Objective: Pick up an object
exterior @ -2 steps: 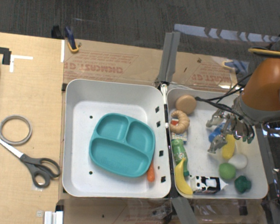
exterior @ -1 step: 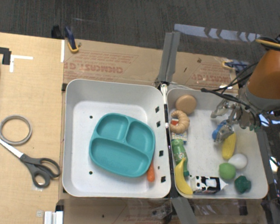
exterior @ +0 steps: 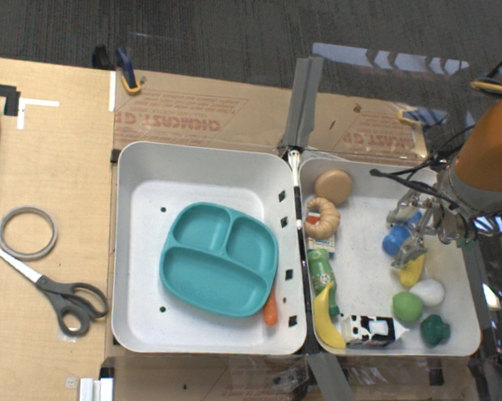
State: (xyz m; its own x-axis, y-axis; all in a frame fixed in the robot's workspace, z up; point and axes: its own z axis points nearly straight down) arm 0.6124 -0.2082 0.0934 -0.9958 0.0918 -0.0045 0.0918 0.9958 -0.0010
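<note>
You have a bench [exterior: 39, 325] carrying two white bins, left bin [exterior: 128, 254] and right bin [exterior: 464, 306], side by side, plus scissors [exterior: 55, 290], a tape roll [exterior: 27, 232] and flattened cardboard [exterior: 206, 117].

Carrot [exterior: 270, 310] half under teal plate [exterior: 220, 260]
</note>
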